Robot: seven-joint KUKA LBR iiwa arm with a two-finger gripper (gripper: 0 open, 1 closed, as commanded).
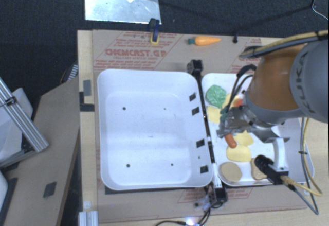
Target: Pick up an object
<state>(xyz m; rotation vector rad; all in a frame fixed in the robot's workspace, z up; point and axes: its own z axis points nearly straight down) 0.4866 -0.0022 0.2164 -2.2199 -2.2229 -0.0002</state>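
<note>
In the camera view we see the arm [288, 83] reaching in from the right and hanging low over the right bin [293, 128], its gripper [230, 123] down among the objects near that bin's left wall. We cannot tell how its pincer stands, nor whether it has anything: the wrist hides that part.

Just below the gripper lies an orange-red piece [231, 141], perhaps touching it; the view is too poor to be sure. We judge the pick not yet done, with grasp and lift both still to show.

In the right bin we count one green object [216, 94], about three yellow pieces [239, 153], one tan disc [230, 171] at the near edge. The left bin [149, 127] sits alongside. One carrot-like toy [204, 40] lies on the bench's far edge.
</note>
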